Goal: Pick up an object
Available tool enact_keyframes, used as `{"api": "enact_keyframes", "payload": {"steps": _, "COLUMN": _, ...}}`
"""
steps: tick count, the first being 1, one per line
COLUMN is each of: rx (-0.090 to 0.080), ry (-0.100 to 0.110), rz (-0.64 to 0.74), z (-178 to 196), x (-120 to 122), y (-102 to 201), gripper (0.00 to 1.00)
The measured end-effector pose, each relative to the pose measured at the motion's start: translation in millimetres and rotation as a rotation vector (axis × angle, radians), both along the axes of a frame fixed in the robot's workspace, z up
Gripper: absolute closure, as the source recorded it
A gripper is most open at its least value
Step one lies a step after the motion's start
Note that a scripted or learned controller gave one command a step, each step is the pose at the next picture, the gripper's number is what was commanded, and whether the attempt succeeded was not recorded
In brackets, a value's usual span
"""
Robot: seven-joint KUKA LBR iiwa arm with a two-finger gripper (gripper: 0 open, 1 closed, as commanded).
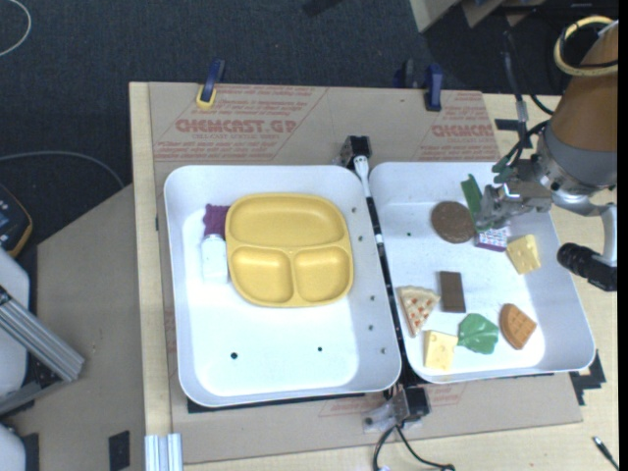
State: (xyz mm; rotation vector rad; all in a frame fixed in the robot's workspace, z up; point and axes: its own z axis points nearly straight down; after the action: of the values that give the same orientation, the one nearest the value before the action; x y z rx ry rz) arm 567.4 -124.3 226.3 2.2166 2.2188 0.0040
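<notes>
Because the gripper (pixel 494 216) hangs low over the back of the right bin (pixel 569 346), the likeliest thing to be picked is the small purple-and-white item (pixel 492 239) directly beneath it, lying on the bin floor just right of the brown round disc (pixel 453 221) and just left of the pale yellow cheese wedge (pixel 524 254). It looks like a small, light toy piece, probably rigid plastic, so it should neither sag nor crush; the trouble I would expect is that it is low and flat, leaving little height to grip, and smooth enough to slip. A pinch across its shorter width, fingers pushed nearly to the bin floor, seems the safest hold. Whether the fingers are spread or closed cannot be told from this angle (the metal parts blur together with a green piece (pixel 473 196) standing against them), and nothing is clearly seen held between them.

Further forward in the same bin lie a dark brown rectangle (pixel 451 290), a pizza slice (pixel 418 309), a yellow cheese block (pixel 439 349), a green leafy piece (pixel 478 333) and an orange-brown bread-like piece (pixel 517 326), all apart from the gripper. The neighbours of the purple item sit close, so a wide approach could nudge the disc or the wedge.

The left bin (pixel 196 351) bears a yellow divided plate (pixel 289 248), with a small white bottle (pixel 213 259) and a purple object (pixel 215 219) beside its left edge.
</notes>
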Motion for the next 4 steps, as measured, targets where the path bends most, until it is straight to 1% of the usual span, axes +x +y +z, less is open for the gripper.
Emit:
{"api": "enact_keyframes", "payload": {"steps": 1, "rx": 0.005, "ry": 0.008, "rz": 0.005, "z": 9.0, "x": -17.4, "y": 55.6, "gripper": 1.0}}
{"api": "enact_keyframes", "payload": {"steps": 2, "rx": 0.005, "ry": 0.01, "rz": 0.003, "z": -3.5, "x": -36.9, "y": 97.3, "gripper": 1.0}}
{"api": "enact_keyframes", "payload": {"steps": 3, "rx": 0.003, "ry": 0.003, "rz": 0.003, "z": 6.5, "x": -36.1, "y": 129.0, "gripper": 1.0}}
{"api": "enact_keyframes", "payload": {"steps": 4, "rx": 0.003, "ry": 0.011, "rz": -0.002, "z": -10.3, "x": -48.9, "y": 124.0, "gripper": 1.0}}
